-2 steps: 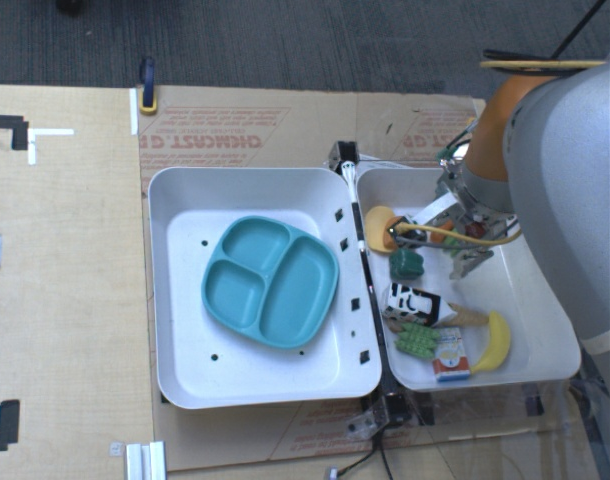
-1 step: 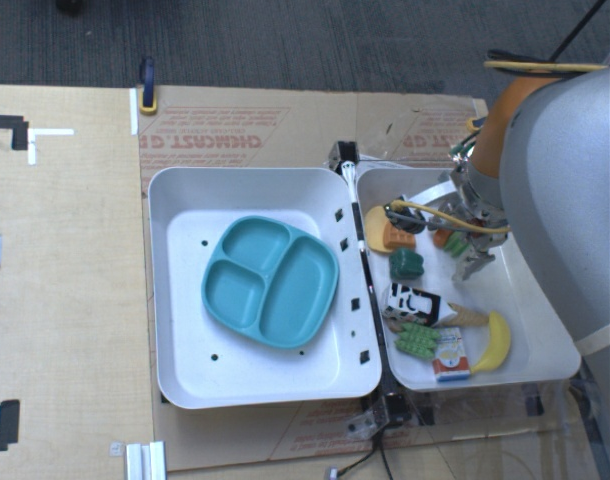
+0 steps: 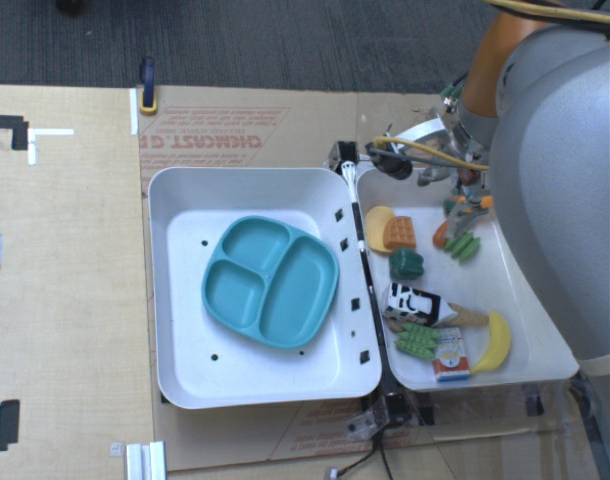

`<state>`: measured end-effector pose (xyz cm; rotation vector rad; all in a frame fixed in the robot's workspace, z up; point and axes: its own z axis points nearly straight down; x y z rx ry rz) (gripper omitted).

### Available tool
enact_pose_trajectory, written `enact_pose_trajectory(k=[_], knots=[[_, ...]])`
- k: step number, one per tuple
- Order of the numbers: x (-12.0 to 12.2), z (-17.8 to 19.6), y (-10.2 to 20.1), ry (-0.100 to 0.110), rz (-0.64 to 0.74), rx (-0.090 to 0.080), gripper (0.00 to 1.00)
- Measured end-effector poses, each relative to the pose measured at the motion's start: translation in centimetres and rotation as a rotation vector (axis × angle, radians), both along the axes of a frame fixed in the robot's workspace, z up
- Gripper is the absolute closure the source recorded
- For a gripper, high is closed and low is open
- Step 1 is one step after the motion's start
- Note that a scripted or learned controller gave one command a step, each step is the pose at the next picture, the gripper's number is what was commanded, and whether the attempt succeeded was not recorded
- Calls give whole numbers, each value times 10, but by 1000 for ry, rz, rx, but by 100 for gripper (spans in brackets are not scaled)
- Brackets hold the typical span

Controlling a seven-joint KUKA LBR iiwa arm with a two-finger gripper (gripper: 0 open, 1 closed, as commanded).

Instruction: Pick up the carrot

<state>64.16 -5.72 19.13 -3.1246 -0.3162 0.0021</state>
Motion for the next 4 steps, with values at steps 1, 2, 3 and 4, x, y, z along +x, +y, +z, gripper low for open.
enact_pose_trajectory(k=[1,2,3,4], knots=[[0,-100,-36,4,-3,0,0],[0,-100,-35,4,-1,0,0],[0,-100,-35,4,-1,0,0],[-9,0,32,0,-1,-1,0]])
